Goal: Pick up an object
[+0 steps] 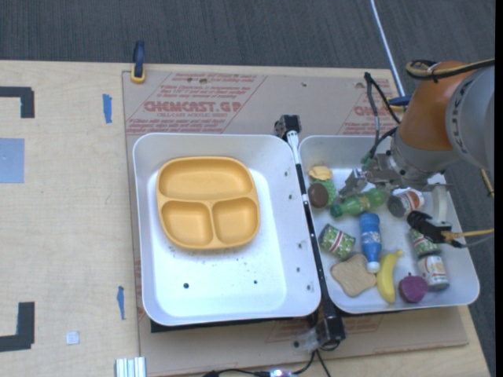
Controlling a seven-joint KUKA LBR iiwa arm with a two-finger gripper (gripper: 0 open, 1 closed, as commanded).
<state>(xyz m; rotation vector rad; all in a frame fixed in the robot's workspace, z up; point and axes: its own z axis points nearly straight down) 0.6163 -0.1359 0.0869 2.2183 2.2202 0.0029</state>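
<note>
My gripper (357,181) hangs over the back of the right bin (464,289), reaching in from the right under the orange wrist band. Its fingers look open, with nothing between them. Just below it lies a green bottle (358,205) on its side. To the gripper's left sit a brown ball (318,195) and a small yellow item (319,173). Further forward are a blue bottle (369,239), a green can (338,242), a slice of bread (353,278), a banana (387,278) and a purple item (413,289).
The left bin (157,289) holds a yellow divided plate (208,210). Small cans (434,272) and a grey tin (404,203) crowd the right bin's right side beneath the arm. A ridge (308,218) separates the two bins.
</note>
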